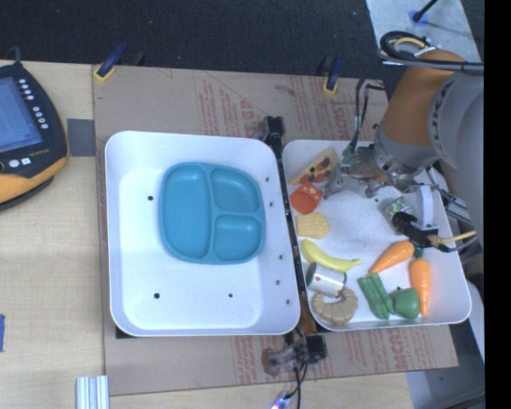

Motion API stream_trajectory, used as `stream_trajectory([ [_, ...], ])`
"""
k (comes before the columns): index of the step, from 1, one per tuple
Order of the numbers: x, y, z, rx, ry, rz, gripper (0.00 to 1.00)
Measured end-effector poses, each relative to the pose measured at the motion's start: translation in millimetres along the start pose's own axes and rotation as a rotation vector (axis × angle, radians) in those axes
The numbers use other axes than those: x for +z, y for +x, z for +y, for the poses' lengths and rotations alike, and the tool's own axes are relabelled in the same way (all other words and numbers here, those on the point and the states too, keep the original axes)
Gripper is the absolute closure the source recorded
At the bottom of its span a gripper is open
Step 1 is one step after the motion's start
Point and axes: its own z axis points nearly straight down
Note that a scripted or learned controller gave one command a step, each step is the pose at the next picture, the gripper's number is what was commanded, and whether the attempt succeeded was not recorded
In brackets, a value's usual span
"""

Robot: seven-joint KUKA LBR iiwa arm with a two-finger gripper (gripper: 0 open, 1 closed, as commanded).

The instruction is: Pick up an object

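Claw (358, 170) sits low at the back of the right bin (460, 307), by the tomato (306, 199); can't tell its opening from here. Toy food fills that bin: corn (312, 226), banana (328, 257), two carrots (393, 256). Likely hollow plastic: light, stiff, slick. Tomato is closest, I'd grip across its middle. Banana's curve looks prone to twisting out

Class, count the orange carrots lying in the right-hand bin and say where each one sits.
2. One carrot lies slanted near the bin's middle right; the second carrot lies just right of it, pointing toward the near rim beside the green vegetable. The arm could hide others.
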Motion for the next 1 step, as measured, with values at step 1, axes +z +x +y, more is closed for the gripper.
stream_trajectory([
  [1, 1.2, -20.7, 18.6, 0.0, 0.003, 0.008, 0.0],
])
